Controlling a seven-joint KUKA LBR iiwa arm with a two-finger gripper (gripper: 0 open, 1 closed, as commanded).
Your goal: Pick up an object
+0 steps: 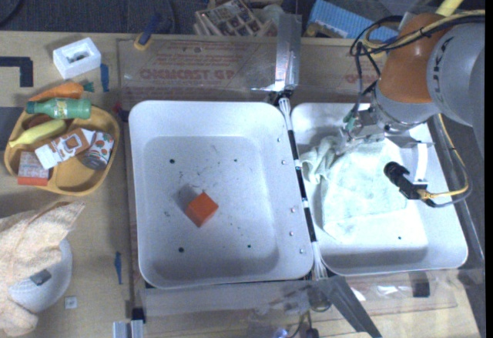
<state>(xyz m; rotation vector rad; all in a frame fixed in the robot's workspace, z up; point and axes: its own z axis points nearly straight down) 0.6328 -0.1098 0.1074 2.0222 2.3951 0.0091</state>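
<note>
Arm reached in from the right, orange band over the right bin's point(447, 252) far right corner, wrist angled down w/ gripper point(360, 128) low at the bin's far edge, on a pale green cloth point(350, 186) spread over the bin's middle. Can't tell if jaws were apart or together. Orange block point(202, 209) sat near the left bin's point(154, 128) center, well apart from gripper.

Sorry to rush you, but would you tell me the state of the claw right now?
Claw: down at the pale cloth in the right bin; open or closed cannot be told.
</note>
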